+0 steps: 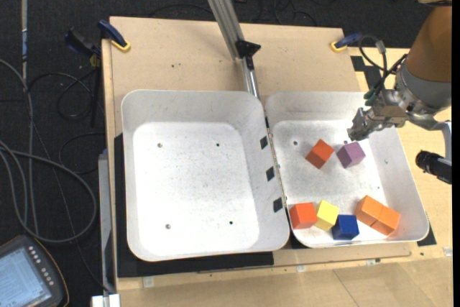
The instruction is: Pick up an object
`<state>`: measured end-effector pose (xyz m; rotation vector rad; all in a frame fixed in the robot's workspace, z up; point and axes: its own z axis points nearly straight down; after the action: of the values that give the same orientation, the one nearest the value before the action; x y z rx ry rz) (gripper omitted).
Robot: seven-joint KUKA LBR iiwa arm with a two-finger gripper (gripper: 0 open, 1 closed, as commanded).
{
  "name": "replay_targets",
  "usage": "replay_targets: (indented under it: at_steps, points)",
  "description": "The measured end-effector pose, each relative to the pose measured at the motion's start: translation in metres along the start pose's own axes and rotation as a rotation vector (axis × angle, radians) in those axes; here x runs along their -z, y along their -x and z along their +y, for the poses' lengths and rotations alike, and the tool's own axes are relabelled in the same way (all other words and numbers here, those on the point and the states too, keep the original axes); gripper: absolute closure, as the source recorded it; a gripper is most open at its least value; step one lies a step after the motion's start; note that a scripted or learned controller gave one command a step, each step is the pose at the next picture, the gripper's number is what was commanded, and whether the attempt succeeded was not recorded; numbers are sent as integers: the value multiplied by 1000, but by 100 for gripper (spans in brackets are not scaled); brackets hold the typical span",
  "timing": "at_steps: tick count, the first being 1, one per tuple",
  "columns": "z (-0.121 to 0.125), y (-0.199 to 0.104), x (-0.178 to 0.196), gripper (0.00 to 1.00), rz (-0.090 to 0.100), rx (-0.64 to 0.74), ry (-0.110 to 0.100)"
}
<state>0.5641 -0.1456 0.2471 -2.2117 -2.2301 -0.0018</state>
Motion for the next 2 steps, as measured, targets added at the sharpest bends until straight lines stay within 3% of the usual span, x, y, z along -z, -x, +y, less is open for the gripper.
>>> replay_targets:
  at_steps: [2]
  points:
    - [21,-105,-8,100,0,0,-2]
